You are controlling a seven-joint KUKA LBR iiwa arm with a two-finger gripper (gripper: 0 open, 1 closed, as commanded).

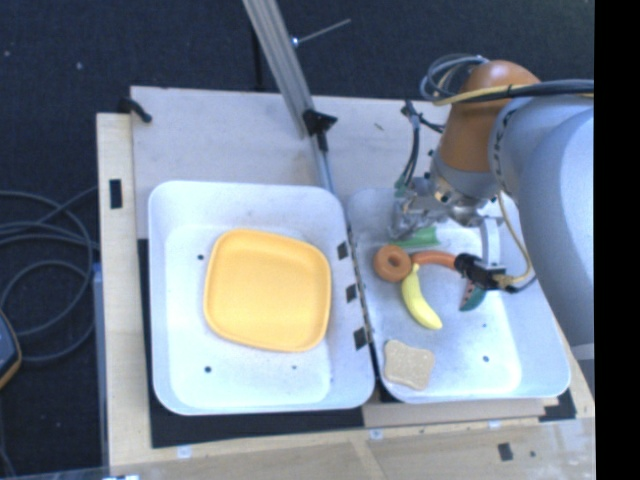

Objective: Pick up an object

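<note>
Counter (230, 128) pale, carrying two shallow white bins side by side; left bin (180, 218) holds a yellow square plate (268, 290), lying flat near its middle, slightly turned; right bin (530, 353) holds the small items.

Arm (540, 168) reaches in from the right, grey, orange band (475, 133) above the wrist; gripper (420, 216) is down at the far left corner of the right bin; its end is lost among cables and metal parts, so cannot tell whether the fingers are apart, together or clamped on anything.

Items in right bin, all in its left half: a green piece (418, 236) just below the gripper, touching or nearly so, contact unclear; a brown ring like a doughnut (393, 262) just beside it; an orange carrot-like piece (435, 259) to the right of the ring; a yellow banana (420, 301) slanting down from the ring, touching or almost touching it; a dark wedge with red and green, like a watermelon slice (475, 280), well right of the banana; a slice of bread (408, 364) flat near the front left corner, apart from the rest.

A metal pole (285, 58) slants across the counter from the top; black cables (40, 268) lie on the dark floor at left.
</note>
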